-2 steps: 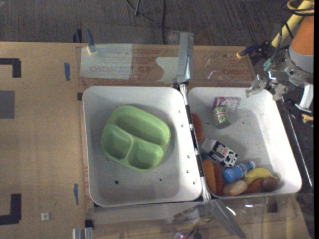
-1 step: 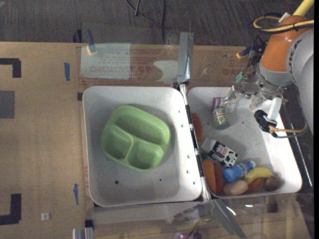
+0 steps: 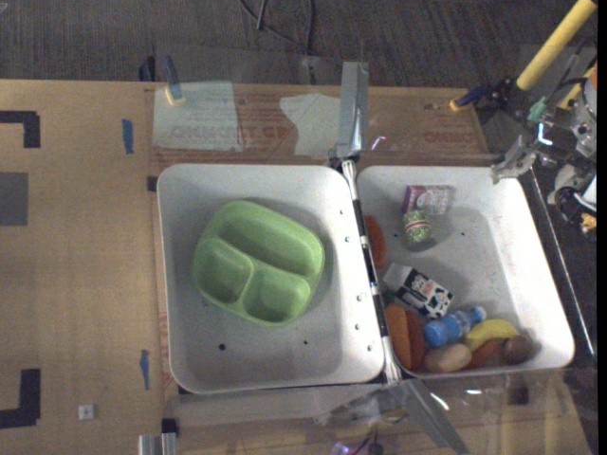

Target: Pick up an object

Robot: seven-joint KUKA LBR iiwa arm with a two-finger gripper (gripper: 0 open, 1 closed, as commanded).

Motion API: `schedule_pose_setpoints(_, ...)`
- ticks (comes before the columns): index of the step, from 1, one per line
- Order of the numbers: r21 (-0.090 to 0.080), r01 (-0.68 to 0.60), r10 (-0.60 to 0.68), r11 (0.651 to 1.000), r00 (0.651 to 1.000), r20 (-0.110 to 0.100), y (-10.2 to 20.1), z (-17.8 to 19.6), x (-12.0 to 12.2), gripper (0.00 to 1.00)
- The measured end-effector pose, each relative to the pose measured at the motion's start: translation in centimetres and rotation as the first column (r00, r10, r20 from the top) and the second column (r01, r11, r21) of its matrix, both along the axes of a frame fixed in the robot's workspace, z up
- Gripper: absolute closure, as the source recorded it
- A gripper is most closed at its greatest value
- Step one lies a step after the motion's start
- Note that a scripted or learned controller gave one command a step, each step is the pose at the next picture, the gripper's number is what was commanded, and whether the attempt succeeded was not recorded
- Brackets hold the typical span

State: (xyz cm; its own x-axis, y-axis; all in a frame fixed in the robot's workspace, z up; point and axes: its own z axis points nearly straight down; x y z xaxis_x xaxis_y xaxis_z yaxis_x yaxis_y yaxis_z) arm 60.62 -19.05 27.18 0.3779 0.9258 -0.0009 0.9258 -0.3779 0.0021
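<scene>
The right bin (image 3: 531, 254) holds several toy foods. A small purple carton (image 3: 426, 198) lies near its back, with a green-and-white can (image 3: 416, 227) just in front of it. A black-and-white cow-print milk carton (image 3: 418, 292) lies near the middle divider. Along the front wall sit a hot dog (image 3: 406, 336), a blue bottle (image 3: 450, 328), a yellow banana (image 3: 492, 331), a tan potato (image 3: 448, 357) and a brown piece (image 3: 517, 348). An orange item (image 3: 376, 241) leans against the left wall. My gripper (image 3: 520, 157) hangs over the bin's back right corner, above and apart from every object.
The left bin (image 3: 190, 349) carries a green divided plate (image 3: 258, 262) lying flat. A metal divider (image 3: 352, 112) runs between the bins. Cables and a yellow tube (image 3: 558, 34) crowd the upper right beside the arm. Bare wooden bench lies to the left.
</scene>
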Motion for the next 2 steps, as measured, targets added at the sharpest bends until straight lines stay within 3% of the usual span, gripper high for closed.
schedule_pose_setpoints(1, 0.002, -0.022, 0.022, 1.0, 1.0, -0.003, 4.3, -12.3, -0.2, 0.0)
schedule_pose_setpoints(2, 0.0, -0.208, 0.208, 0.978, 0.978, 0.001, 4.2, 13.9, -4.0, 0.0)
